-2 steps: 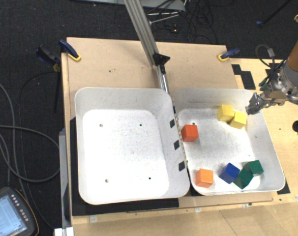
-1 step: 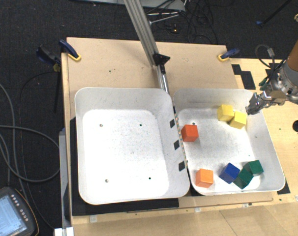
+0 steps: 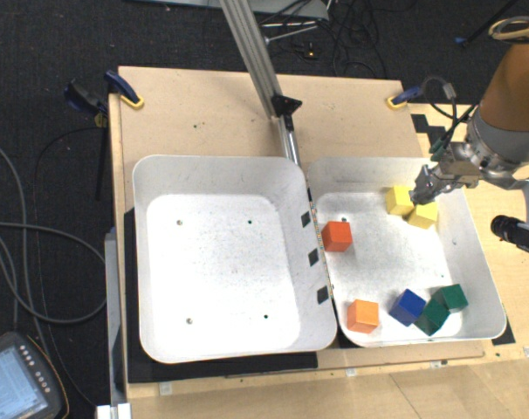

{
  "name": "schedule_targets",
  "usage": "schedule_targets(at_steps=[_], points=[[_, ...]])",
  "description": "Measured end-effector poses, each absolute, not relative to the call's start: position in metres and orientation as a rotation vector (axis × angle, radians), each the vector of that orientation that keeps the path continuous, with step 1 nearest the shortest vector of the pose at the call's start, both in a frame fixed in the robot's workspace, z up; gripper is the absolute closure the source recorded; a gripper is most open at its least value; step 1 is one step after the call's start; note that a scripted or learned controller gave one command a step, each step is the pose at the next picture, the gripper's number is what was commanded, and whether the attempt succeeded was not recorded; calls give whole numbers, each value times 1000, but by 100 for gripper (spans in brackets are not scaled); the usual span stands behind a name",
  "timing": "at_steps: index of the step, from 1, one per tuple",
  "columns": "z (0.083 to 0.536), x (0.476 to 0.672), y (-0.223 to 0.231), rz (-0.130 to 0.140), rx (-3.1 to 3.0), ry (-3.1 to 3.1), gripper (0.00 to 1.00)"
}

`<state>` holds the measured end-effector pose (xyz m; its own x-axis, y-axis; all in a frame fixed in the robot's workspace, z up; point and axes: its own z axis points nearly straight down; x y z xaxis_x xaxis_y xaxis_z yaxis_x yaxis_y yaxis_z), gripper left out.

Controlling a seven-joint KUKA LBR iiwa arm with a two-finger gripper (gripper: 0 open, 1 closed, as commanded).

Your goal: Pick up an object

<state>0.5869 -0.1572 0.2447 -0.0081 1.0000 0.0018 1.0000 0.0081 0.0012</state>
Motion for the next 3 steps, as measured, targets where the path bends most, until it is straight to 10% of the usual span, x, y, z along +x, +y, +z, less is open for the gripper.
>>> schedule_targets(at_steps=[3], points=[[245, 572, 9, -3, -2210, -2231, 100]])
